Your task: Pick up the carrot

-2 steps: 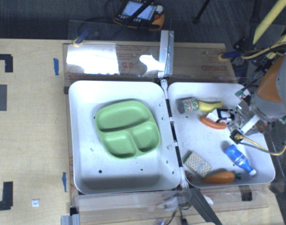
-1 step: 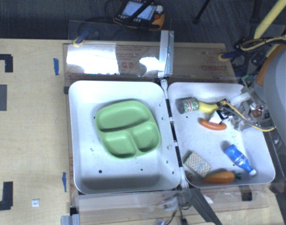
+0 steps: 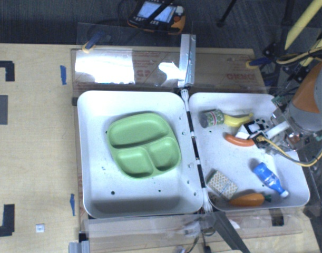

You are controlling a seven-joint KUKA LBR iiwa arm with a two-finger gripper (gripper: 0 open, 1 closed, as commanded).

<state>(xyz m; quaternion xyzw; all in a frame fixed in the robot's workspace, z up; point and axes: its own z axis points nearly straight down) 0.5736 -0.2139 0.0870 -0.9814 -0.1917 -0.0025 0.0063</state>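
A wooden bench (image 3: 34, 141) carries two white bins. The left bin (image 3: 89, 141) and right bin (image 3: 224, 101) touch.

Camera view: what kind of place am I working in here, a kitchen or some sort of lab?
Most likely a robotics lab bench, not a kitchen. Two white bins sit side by side on a wooden bench, the carrot lies among toy food, and a handheld controller rests behind them.

Even, bright overhead light, strong glare on the clear panel (image 3: 126, 67) behind the bins, soft shadow along the left bin (image 3: 92, 157) near wall, image slightly soft, dim floor at top.
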